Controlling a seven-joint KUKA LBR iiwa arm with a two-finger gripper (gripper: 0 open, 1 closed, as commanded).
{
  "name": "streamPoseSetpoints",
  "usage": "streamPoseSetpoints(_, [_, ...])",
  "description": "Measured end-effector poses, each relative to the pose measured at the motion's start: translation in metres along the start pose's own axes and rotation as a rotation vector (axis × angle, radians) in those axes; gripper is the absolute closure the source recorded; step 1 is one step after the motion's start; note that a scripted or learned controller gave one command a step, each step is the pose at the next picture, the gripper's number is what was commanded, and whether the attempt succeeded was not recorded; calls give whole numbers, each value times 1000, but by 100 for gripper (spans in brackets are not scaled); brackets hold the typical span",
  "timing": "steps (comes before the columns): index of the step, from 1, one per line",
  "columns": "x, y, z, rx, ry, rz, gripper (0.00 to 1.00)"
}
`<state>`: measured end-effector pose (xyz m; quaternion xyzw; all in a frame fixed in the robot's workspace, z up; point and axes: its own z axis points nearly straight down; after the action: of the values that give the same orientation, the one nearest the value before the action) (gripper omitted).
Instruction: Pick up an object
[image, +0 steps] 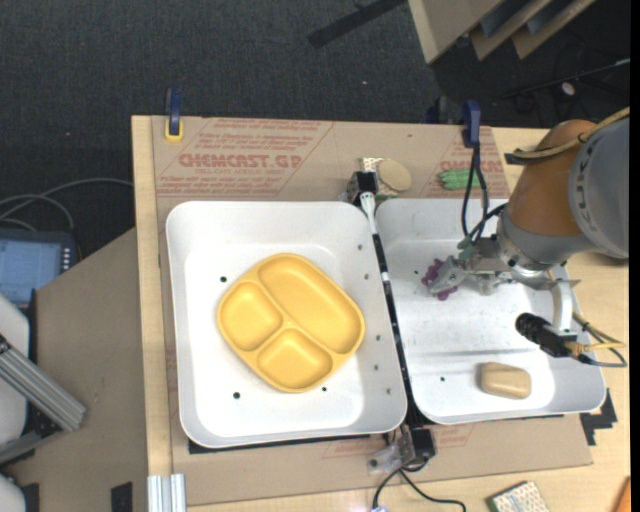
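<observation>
I'm watching the arm (575, 190) reaching in from the right and hanging low over the far-left part of the right bin (440, 395). The gripper (462, 272) is sitting just beside a small purple object (437, 273); the two may be touching, but I can't resolve it. I can't tell the state of the hand from this angle, and I'm not seeing anything clearly between its tips, so I'm not calling a hold.

My read on the step: it's lining up on the purple thing. To do it well I'm wanting the tips straddling the piece, not brushing its right side, then dropping to the bin floor before closing. The piece is small and irregular, so I expect it to skid sideways if only one tip is making contact. Lifting straight up afterwards, slowly, is the safer call.

The alternative is the tan block (503, 380), lying near the near edge of the same bin, well apart from the gripper. It looks rounded and chunky, probably an easier pinch.

Count I'm getting: two white bins, the left bin (200, 240) carrying one yellow three-compartment plate (290, 322); one purple object and one tan block in the right bin.
</observation>
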<state>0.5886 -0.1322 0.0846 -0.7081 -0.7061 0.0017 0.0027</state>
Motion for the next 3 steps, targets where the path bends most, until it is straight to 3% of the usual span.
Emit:
streamPoseSetpoints(1, [1,3,-10,-7,-1,-1,100])
streamPoseSetpoints(2, [-13,-10,-55,-11,-4,-1,100])
streamPoseSetpoints(3, [79,-10,-103,-13,0,-12,100])
